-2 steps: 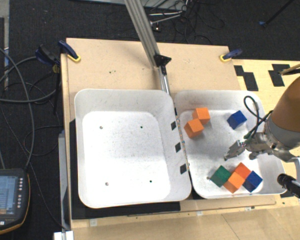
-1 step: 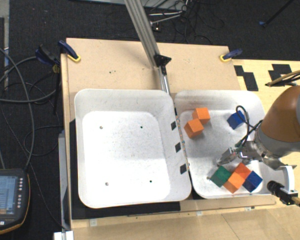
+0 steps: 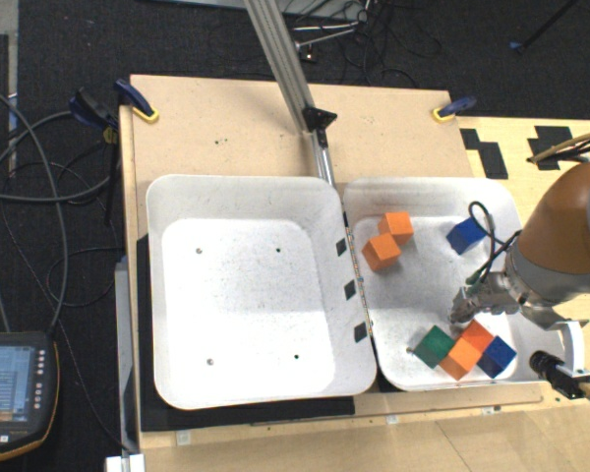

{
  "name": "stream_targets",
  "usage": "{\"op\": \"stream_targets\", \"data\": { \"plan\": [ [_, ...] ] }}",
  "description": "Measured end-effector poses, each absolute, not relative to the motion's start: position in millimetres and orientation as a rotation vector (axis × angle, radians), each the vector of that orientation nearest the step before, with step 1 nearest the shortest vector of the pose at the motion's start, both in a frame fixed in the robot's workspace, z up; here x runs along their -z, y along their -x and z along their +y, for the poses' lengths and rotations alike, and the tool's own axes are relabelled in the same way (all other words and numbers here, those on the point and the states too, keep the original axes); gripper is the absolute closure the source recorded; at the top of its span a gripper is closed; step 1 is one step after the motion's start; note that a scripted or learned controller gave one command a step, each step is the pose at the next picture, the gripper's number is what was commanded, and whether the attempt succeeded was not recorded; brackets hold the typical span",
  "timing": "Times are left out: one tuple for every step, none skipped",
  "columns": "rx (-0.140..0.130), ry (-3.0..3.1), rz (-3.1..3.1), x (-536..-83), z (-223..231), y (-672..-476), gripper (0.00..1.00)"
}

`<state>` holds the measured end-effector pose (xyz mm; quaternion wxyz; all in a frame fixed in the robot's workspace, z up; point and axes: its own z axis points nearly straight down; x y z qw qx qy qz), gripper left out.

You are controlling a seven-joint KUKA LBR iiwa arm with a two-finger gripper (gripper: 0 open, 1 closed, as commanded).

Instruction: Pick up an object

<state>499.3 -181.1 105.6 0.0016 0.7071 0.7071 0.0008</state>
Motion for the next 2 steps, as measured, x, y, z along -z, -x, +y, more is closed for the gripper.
{"op": "stream_targets", "data": {
  "plan": [
    [-0.003, -2.217, 2.217, -157, -183, -490.9, 1.0],
    [-0.004, -2.214, 2.218, -204, -191, -496.3, 1.0]
  ]
}}
